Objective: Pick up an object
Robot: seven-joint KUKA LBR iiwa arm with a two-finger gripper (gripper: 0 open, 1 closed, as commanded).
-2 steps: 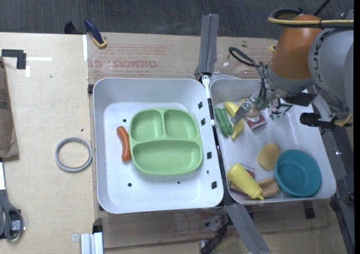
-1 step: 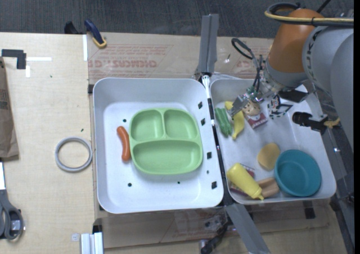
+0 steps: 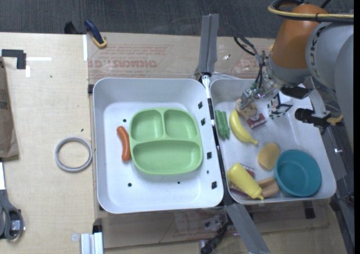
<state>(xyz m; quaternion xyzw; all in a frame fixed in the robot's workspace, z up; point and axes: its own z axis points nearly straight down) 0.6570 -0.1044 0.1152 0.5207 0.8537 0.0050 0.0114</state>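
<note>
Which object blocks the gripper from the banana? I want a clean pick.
Nothing visible does. The gripper hangs just above the banana in the right bin; the green item lies left, a small packet right.

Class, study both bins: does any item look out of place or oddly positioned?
One thing stands out: the toy hot dog lies on the left bin floor beside the green divided plate, not in any compartment. In the right bin, the yellow bottle lies tipped over.
</note>
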